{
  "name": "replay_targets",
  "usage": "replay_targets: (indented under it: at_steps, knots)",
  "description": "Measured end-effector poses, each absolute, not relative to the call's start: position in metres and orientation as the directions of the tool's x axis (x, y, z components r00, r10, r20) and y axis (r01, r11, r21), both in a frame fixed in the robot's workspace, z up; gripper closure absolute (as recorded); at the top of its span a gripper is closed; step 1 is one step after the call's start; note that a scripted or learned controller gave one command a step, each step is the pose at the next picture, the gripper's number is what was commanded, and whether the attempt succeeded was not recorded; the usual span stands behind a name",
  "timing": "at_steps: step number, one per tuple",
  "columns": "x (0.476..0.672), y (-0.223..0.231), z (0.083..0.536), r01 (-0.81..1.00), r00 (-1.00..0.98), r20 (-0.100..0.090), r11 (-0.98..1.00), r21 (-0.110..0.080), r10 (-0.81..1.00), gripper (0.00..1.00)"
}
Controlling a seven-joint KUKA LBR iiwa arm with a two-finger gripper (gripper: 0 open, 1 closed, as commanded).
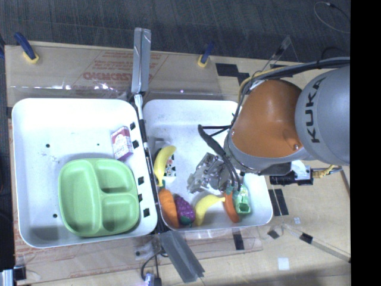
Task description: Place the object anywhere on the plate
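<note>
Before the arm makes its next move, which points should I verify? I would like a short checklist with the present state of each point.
1. Gripper is over the right bin, among the toys: ok.
2. An object is seen between its fingers: cannot tell.
3. Green plate lies flat in the left bin: ok.
4. Plate compartments are free to receive an object: ok.
5. Small red carton lies beside the plate, not on it: ok.
6. Objects remain to pick, such as the two bananas: ok.
</note>
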State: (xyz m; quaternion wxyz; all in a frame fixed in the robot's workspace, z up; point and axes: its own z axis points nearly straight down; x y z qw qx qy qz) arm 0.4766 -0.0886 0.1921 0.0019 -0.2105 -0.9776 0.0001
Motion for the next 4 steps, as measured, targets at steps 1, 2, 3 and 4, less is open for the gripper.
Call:
replay_targets:
  at_steps: [1, 2, 3, 4]
  knots:
    - [0.477, -0.096, 0.178, 0.172, -0.985, 0.004, 0.985, 0.000, 0.172, 1.00]
    - [0.478, -0.081, 0.192, -0.377, -0.926, -0.003, 0.926, -0.001, -0.377, 1.00]
    - [0.506, -0.087, 0.211, -0.617, -0.787, -0.001, 0.787, -0.001, -0.617, 1.00]
    - [0.569, -0.098, 0.229, -0.902, -0.432, -0.001, 0.432, -0.001, -0.902, 1.00]
